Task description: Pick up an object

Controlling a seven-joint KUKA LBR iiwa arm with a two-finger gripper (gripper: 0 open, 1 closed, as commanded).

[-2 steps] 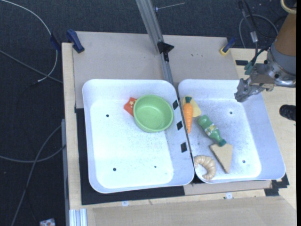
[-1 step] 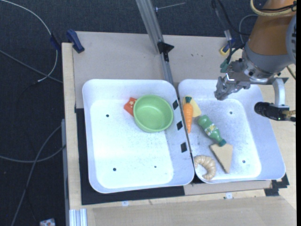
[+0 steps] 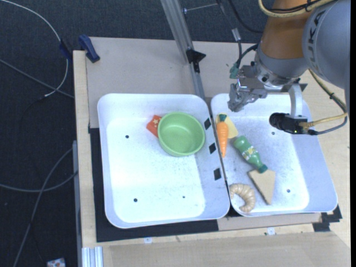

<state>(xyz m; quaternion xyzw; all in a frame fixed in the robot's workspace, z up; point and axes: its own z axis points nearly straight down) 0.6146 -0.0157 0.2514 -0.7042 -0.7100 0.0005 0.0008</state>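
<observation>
My gripper [image 3: 238, 102] hangs over the far left corner of the right bin [image 3: 311, 174], a little beyond the carrot's top, with nothing visibly held. An orange carrot [image 3: 222, 136] lies along that bin's left wall, a pale yellow piece [image 3: 231, 129] tucked beside it. A green bottle [image 3: 250, 153] lies slantwise in the middle. Toward the front sit a tan wedge [image 3: 263, 184] and a curled beige pastry [image 3: 244, 196]. In the left bin [image 3: 156, 199] a green bowl [image 3: 180, 133] covers part of a red object [image 3: 153, 125].
A metal pole [image 3: 179, 24] slants down to the gap between the bins. A black cylindrical part [image 3: 286, 122] with cables juts out of the arm over the right bin's far side. A blue clamp [image 3: 88, 48] sits at the bench's far left corner.
</observation>
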